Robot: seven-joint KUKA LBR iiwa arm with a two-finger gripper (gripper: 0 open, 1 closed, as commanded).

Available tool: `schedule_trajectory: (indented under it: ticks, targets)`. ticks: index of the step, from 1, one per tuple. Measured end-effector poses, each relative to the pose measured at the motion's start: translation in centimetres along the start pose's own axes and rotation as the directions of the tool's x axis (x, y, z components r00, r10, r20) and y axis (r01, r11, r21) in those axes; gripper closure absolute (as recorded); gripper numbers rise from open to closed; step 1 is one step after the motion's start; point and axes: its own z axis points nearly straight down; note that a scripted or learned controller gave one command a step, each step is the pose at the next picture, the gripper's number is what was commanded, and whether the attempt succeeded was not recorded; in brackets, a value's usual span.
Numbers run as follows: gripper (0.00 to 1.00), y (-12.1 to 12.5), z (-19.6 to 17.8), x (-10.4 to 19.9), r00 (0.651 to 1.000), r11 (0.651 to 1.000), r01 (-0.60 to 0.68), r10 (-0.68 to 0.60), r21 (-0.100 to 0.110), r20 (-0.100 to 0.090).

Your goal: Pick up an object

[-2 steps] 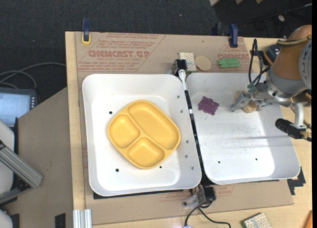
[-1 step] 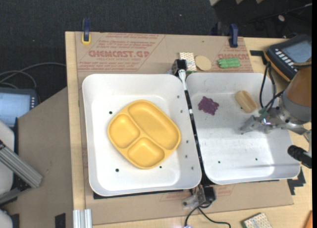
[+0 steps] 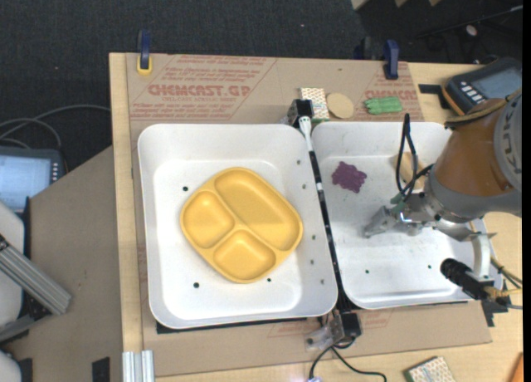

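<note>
On the desk (image 3: 124, 206) I see two shallow white bins side by side. My left bin (image 3: 158, 156) has a yellow plate (image 3: 241, 224) in it. The plate has three parts and lies flat, near the middle of that bin.

My right bin (image 3: 373, 289) has a small purple thing (image 3: 349, 176) in it. It sits on the bin floor near the top left, close to the wall between the two bins.

My arm (image 3: 477, 164) comes in from the right, and I can see its orange band. My gripper (image 3: 383, 222) is low over the right bin, below the purple thing and a bit to the right of it. It is near the purple thing but not touching it. I cannot tell if my gripper is open or closed, and I see nothing held in it.

Past the bins, at the back of the desk, I see a round tan thing (image 3: 340, 105) and a green thing (image 3: 383, 105) next to each other. Two blue clamps (image 3: 144, 43) grip the back edge of the desk.
</note>
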Motion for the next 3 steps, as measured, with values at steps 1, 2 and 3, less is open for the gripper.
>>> schedule_trajectory:
  ticks: [1,2,3]
  targets:
    - [0.00,6.0,-0.1,4.7,1.000,1.000,0.001,0.000,-0.010,0.006]
    - [0.00,12.1,-0.1,4.1,1.000,1.000,-0.004,0.004,-0.011,0.007]
    - [1.00,11.9,-1.3,4.1,1.000,1.000,-0.005,0.005,-0.011,0.008]
